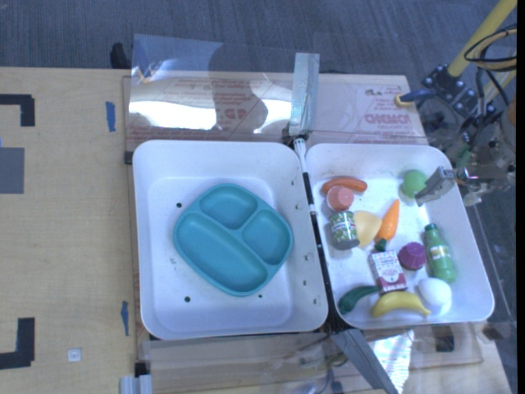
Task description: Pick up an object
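Near the right bin's (476, 257) far right edge, round green plastic ball (413, 181): light, smooth, slippery; grasp across its middle; gripper (435, 185) state indiscernible.

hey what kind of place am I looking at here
Probably a robot-grasping test bench in a lab: two white bins side by side, toy food such as a banana in one, a teal divided plate in the other.

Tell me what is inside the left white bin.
The left bin holds one teal divided plate with three compartments, all bare. It lies flat on the bin floor, near the middle. Whatever part of the floor sits under the plate is covered and cannot be seen.
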